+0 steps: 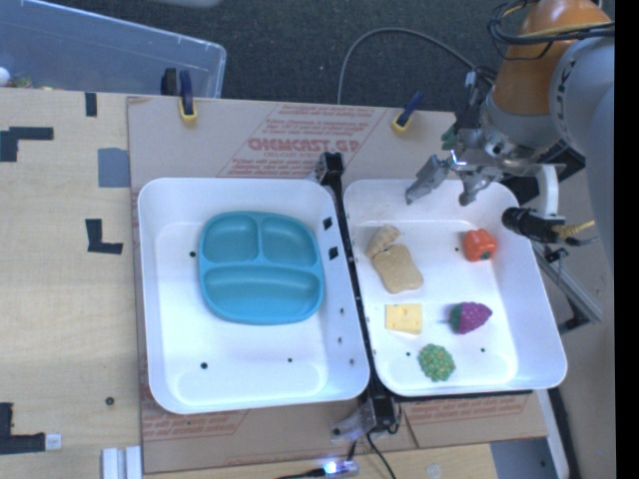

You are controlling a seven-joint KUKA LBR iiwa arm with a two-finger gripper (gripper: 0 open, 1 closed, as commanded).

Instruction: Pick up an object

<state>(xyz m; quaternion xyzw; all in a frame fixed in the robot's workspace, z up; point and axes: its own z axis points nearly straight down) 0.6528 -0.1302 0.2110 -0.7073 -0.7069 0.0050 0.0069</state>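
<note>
Wooden bench [60, 297], pale grain, black tape marks scattered over its left side. Cardboard sheet [300, 138] laid flat on top, red print along its far strip, held at the far edge by two clamps: yellow-tipped one [186, 103] at left, blue-and-yellow one [405, 116] further right. Two shallow white bins side by side on the cardboard, touching along their inner walls. Left bin [165, 357] larger; right bin [534, 362] reaching the bench's near right corner. Black clip [329, 168] at the far end of the seam between bins, another clip [371, 417] at the near end. Clear plastic panel [110, 53] at the far left, behind the bench.
</note>
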